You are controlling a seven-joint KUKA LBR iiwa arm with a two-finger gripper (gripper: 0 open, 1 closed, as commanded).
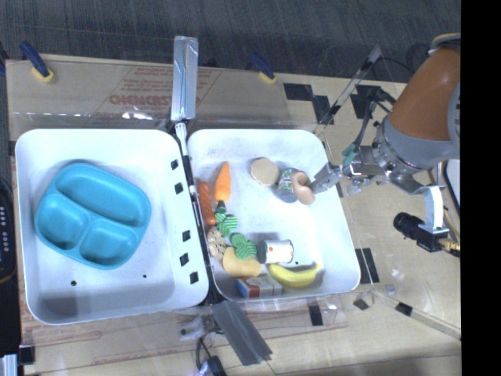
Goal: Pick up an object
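My gripper (319, 182) reaches in over the right rim of the right bin (338, 233), low above its upper right part. Its tip touches or overlaps a small round grey-green and pink object (291, 185); whether it is gripped I cannot make out. A beige round piece (264, 171) lies just left of that object. Two carrots (222, 180) lie along the bin's left side. Near the front sit green toy pieces (235, 237), a small white can (279, 251), a banana (296, 273) and a yellow-tan lump (239, 265).
The left bin (47, 288) holds a blue divided tray (92, 213). A metal bar (184, 81) rises at the back between the bins. The grey and orange arm (419, 116) stands over the bench to the right of the right bin.
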